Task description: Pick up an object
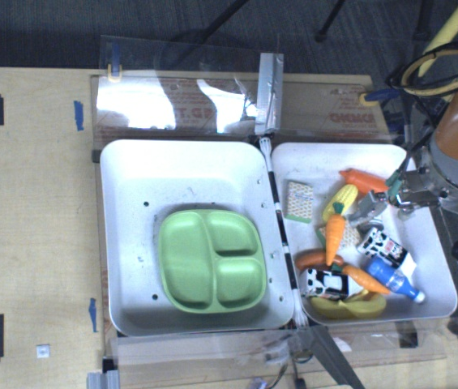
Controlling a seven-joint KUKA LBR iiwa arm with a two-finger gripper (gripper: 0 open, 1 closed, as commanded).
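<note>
The claw (378, 201) hangs low near the right white bin's (443, 254) far right corner, just beside a yellow toy corn cob (342, 200); whether it is apart or together I cannot tell; crowded toys could jostle, spoiling any grab.

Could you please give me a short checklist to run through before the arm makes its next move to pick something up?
1. End effector is over the right bin: ok.
2. Objects within reach, such as the corn and carrot: ok.
3. An object is already held: cannot tell.
4. Target stands apart from neighbours: not ok, the toys lie crowded and touching.
5. Left bin has room for a drop beside the green tray: ok.
</note>
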